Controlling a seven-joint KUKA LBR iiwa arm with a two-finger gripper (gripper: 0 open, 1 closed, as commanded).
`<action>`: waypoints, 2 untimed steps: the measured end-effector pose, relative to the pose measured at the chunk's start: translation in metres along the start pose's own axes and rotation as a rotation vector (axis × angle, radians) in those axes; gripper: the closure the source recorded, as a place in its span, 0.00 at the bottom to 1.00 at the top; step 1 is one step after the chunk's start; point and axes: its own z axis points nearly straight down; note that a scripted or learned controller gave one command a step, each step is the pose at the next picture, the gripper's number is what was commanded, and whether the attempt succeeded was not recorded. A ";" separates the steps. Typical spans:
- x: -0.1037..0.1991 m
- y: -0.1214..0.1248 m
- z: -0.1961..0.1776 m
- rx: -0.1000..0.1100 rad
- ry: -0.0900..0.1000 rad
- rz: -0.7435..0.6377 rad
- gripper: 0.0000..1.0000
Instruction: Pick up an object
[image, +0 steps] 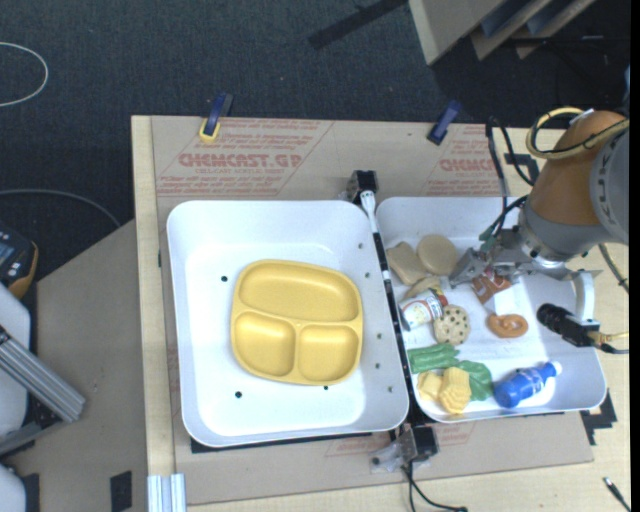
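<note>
Over the right white bin (590, 385), your gripper (487, 262) hovers low near a small brown packet (492, 286); jaw state: cannot tell, nothing visibly held. Round tan biscuits (425, 256) sit just left. Descend straight, centre on one item, avoid the bin wall.

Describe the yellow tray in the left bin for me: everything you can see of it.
The yellow tray looks like smooth moulded plastic, a rounded rectangle with three compartments: one wide one along its far side and two smaller ones side by side on its near side. All three look bare. It lies flat and right way up, roughly centred on the floor of the left bin, slightly turned against the bin's walls. Only the bin floor touches it, and the gripper is over the right bin.
</note>
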 end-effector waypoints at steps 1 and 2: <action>0.000 0.001 0.003 -0.004 -0.001 -0.001 0.00; -0.001 0.002 -0.009 -0.010 -0.004 0.000 1.00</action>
